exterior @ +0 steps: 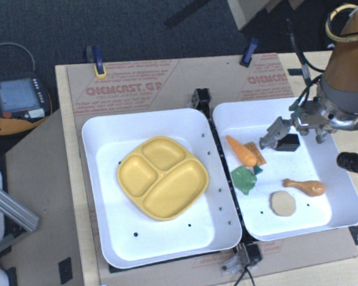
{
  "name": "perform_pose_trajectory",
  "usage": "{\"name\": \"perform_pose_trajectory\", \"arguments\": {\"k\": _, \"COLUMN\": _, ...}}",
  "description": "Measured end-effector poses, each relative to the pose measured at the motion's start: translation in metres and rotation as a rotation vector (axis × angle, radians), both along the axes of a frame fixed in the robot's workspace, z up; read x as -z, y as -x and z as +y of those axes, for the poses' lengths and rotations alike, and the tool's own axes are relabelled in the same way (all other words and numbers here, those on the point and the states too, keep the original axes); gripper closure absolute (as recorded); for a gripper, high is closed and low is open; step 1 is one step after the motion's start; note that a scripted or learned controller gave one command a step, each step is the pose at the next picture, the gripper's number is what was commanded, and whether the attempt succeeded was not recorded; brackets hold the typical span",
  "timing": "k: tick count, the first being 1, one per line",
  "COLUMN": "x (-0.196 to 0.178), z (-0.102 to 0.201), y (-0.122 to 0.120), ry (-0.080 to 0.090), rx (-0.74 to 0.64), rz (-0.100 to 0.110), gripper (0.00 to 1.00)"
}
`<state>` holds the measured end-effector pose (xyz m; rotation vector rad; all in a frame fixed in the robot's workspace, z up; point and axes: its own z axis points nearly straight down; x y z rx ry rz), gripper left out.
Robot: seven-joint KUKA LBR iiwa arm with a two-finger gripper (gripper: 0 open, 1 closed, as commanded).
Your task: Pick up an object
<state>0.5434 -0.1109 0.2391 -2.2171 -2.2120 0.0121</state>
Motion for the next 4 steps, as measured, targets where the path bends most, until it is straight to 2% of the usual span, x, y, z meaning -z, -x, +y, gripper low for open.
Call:
{"name": "perform_pose_trajectory", "arguments": {"k": 1, "x": -0.006, "z": 0.000, "y": -0.002, "ry": 0.001, "rx": -0.002, "rz": -0.012, "gripper": 0.00}}
{"name": "perform_pose_trajectory", "arguments": {"k": 4, "x": 0.137, "z": 0.011, "y": 0.005, "ry": -0.001, "rx": -0.002, "rz": -0.005, "gripper": 0.00}}
